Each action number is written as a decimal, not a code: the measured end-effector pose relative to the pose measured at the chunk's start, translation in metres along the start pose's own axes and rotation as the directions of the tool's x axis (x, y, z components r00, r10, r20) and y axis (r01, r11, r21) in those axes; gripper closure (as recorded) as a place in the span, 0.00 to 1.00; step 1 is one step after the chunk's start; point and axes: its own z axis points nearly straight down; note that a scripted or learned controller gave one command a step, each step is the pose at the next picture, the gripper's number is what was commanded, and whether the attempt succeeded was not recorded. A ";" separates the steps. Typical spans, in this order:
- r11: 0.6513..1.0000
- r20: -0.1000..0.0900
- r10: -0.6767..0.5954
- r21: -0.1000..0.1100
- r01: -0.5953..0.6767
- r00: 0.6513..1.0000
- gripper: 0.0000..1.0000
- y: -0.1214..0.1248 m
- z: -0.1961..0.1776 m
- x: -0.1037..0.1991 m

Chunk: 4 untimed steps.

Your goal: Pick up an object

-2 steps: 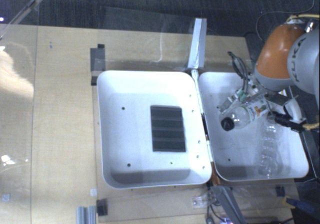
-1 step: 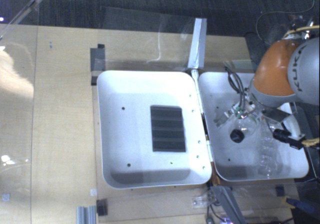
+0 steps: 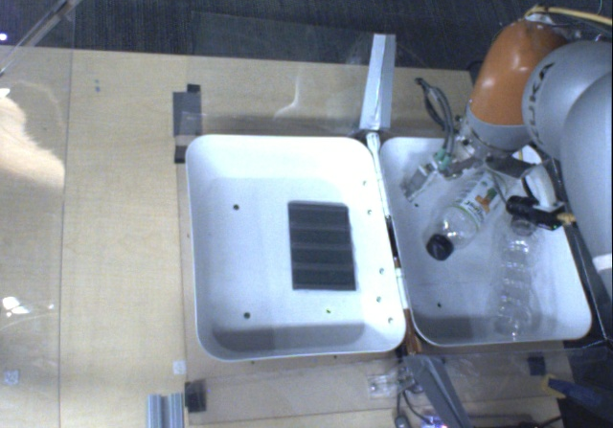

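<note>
left bin (image 3: 220, 225): ribbed pad (image 3: 322, 245) at centre | right bin (image 3: 575, 311): two bottles (image 3: 464, 215) (image 3: 512, 282) side by side

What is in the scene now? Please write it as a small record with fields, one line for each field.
left bin: holds a flat dark ribbed panel, lying near the middle
right bin: holds a clear plastic bottle with a dark cap, lying on its side, and a second clear bottle nearer the right wall
arm: reaches over the right bin's far end
gripper: above the far part of the right bin, near the capped bottle
held object: none seen
</note>
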 end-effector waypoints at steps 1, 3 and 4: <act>0.999 0.016 -0.042 -0.021 0.043 0.999 0.00 -0.057 0.000 0.002; 0.994 0.014 0.105 -0.024 -0.105 0.994 0.00 -0.105 -0.078 0.006; 0.992 0.019 -0.124 -0.025 0.124 0.992 0.00 -0.106 0.000 0.040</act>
